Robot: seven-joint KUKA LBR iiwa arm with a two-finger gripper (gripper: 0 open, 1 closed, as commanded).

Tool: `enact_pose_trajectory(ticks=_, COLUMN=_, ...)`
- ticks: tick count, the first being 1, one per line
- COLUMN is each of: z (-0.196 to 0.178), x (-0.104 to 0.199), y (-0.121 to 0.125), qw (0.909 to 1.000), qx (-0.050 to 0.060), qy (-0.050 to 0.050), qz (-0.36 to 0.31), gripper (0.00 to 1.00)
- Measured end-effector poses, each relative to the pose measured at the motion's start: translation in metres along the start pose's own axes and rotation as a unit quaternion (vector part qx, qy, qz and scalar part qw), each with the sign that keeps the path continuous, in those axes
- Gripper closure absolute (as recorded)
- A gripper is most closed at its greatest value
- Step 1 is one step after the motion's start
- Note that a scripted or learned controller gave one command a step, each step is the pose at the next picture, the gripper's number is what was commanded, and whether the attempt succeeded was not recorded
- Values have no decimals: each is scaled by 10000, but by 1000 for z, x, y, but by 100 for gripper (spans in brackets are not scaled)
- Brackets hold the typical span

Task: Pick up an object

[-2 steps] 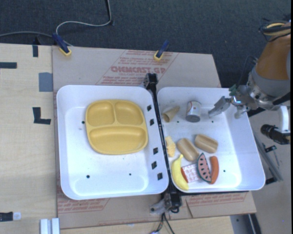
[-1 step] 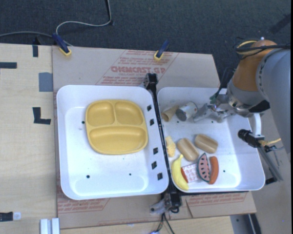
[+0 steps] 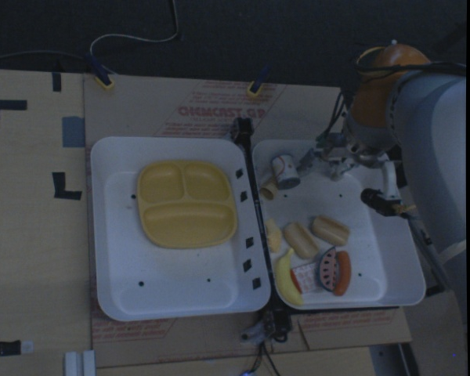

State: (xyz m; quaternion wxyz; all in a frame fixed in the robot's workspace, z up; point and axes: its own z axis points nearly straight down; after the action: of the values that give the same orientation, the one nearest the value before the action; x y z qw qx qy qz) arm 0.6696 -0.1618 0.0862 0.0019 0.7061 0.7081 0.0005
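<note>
My gripper [image 3: 319,161] hangs over the back of the right bin [image 3: 392,249], just right of a small grey and white can [image 3: 284,171] lying on its side. A small beige piece [image 3: 268,190] lies by the can's left. Toward the bin's front lie two hot dog buns [image 3: 300,240] [image 3: 330,229], a pale yellow piece [image 3: 272,235], a banana [image 3: 287,276], a watermelon slice [image 3: 327,269], a red sausage [image 3: 343,272] and a white and red card [image 3: 305,276]. Nothing shows in the gripper.
The left bin [image 3: 110,233] holds a yellow divided plate [image 3: 186,202]. A black divider [image 3: 251,210] runs between the bins. The grey arm with its orange band [image 3: 384,92] covers the right bin's far right corner. Cables [image 3: 133,41] trail behind the bench.
</note>
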Motion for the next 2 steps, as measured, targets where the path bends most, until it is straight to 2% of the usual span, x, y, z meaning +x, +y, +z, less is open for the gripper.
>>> enact_pose_trajectory(ticks=1, z=-10, x=0, y=0, qw=10000, qx=-2, qy=-16, qz=-5, gripper=100)
enact_pose_trajectory(ticks=2, z=-10, x=-1, y=0, qw=10000, qx=1, qy=-19, qz=-4, gripper=0)
